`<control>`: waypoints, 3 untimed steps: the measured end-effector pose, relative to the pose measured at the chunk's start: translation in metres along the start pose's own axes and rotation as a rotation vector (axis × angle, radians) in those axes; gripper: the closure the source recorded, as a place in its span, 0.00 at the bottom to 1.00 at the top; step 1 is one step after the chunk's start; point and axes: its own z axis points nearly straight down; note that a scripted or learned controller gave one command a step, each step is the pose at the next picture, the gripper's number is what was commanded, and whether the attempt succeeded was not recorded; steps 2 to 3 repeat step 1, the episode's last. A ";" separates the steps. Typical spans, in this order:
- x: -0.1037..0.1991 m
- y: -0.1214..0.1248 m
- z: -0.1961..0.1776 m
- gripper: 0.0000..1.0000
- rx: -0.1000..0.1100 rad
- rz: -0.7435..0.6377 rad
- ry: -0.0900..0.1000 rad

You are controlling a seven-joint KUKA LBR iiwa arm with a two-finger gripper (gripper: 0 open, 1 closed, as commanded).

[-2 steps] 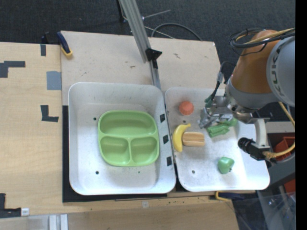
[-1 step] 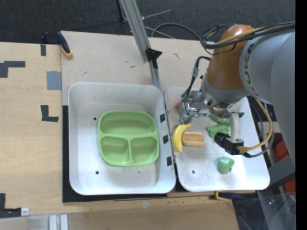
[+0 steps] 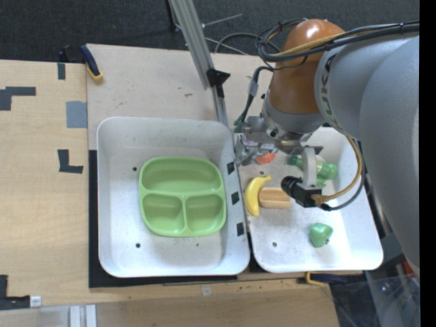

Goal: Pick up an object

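Arm over right bin, gripper [image 3: 251, 148] low at its far-left corner; can't tell jaw state.

2 white bins side by side: left bin [image 3: 116, 182] has 1 green divided plate [image 3: 182, 196] w/ 3 compartments, sitting mid-bin. Right bin [image 3: 354, 251] holds approx 5 items: 1 yellow banana [image 3: 255, 195] near left wall, 1 tan wood block [image 3: 274, 198] touching banana's right side, 1 small red-orange piece [image 3: 266, 159] just right of gripper, 1 green piece [image 3: 320, 234] toward near-right, 1 more green item [image 3: 325, 171] on far-right side, partly hidden by wrist hardware. Nothing visibly betw. gripper's tips. Orange band of the arm sits above the far edge of right bin.
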 end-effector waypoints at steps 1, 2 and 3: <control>0.052 0.014 -0.006 1.00 0.000 0.000 0.000; 0.052 0.014 -0.006 1.00 0.000 0.000 0.000; 0.052 0.014 -0.006 1.00 0.000 0.000 0.000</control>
